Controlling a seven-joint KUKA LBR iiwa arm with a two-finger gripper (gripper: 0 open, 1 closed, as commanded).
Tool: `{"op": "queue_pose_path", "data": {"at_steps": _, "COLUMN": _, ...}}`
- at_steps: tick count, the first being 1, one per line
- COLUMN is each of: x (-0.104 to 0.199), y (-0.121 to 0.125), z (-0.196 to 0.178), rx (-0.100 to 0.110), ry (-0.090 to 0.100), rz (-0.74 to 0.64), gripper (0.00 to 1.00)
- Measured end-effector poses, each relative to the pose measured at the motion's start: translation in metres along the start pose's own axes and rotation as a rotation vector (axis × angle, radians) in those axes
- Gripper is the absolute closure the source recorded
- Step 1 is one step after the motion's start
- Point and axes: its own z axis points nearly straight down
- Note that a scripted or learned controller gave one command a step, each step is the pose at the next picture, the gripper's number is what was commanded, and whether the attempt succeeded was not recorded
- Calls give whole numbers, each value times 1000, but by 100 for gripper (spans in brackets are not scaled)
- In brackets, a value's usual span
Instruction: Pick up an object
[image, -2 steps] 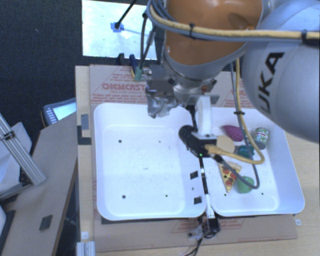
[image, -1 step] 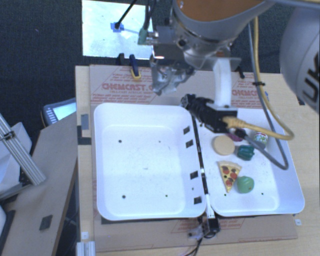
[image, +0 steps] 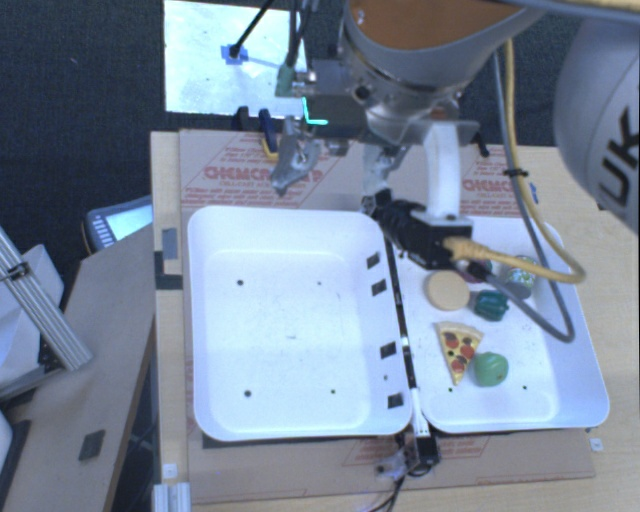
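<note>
The left shallow white plastic bin (image: 290, 330) lay on the wooden tabletop (image: 170, 180) with nothing to pick in it. Above its far rim hung the arm's hand (image: 330, 170), raised off the bins; whether it was wide or narrow could not be told from this slant, and nothing showed between its tips. To the right, past the hinged divide, the right white bin (image: 560, 400) held the candidates. A flat round tan disc (image: 447, 291) lay near the black cable housing (image: 420, 235). Just right of the disc sat a small dark teal block (image: 491, 305). Nearer the camera lay a toy pizza slice with red dots (image: 458, 349), and beside it a rounded green toy (image: 490, 369). Judging by layout, the green toy looked the safest choice: it stood proud and apart from the yellow hose (image: 520, 268). The hand would need to travel right, centre over it, then descend straight.
</note>
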Motion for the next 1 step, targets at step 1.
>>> {"op": "queue_pose_path", "data": {"at_steps": 1, "x": 0, "y": 0, "z": -11, "rx": -3, "ry": 1, "rz": -5, "gripper": 100}}
